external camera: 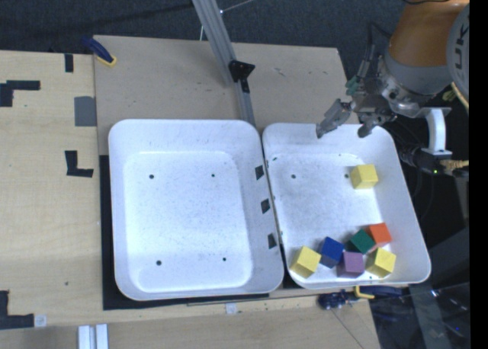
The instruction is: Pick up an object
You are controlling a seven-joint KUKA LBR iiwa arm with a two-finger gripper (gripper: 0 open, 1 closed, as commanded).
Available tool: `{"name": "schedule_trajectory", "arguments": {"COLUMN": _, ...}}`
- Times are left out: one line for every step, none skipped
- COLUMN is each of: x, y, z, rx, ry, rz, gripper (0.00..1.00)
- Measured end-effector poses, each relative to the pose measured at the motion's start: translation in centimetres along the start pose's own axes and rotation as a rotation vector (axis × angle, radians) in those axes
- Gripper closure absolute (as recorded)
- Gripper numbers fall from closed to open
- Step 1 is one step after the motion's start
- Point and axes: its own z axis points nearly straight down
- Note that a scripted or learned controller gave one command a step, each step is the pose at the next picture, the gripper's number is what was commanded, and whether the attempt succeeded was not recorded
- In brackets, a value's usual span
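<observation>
While the pincer (345,122) hung open and empty over the right bin's (408,210) far edge, we had grasped nothing; the blocks (347,252) lay unlifted inside.

arm: entered from the right, grey with the orange band seen high at the upper right | wrist: angled down and to the left | gripper (345,122): carried low at the arm's end, fingers (329,121) spread apart, nothing seen between them | pose: tips pointed downward
</observation>
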Motion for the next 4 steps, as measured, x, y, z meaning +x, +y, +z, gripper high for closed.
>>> {"name": "schedule_trajectory", "arguments": {"x": 0.0, "y": 0.0, "z": 0.0, "rx": 0.0, "ry": 0.0, "rz": 0.0, "gripper": 0.0}}
{"name": "schedule_trajectory", "arguments": {"x": -0.7, "y": -0.8, "z": 5.6, "rx": 0.005, "ry": -0.001, "rz": 0.002, "gripper": 0.0}}
{"name": "schedule_trajectory", "arguments": {"x": -0.5, "y": -0.6, "z": 12.0, "rx": 0.007, "ry": -0.001, "rz": 0.002, "gripper": 0.0}}
{"name": "schedule_trajectory", "arguments": {"x": 0.5, "y": -0.9, "z": 17.7, "rx": 0.006, "ry": 0.0, "rz": 0.002, "gripper": 0.0}}
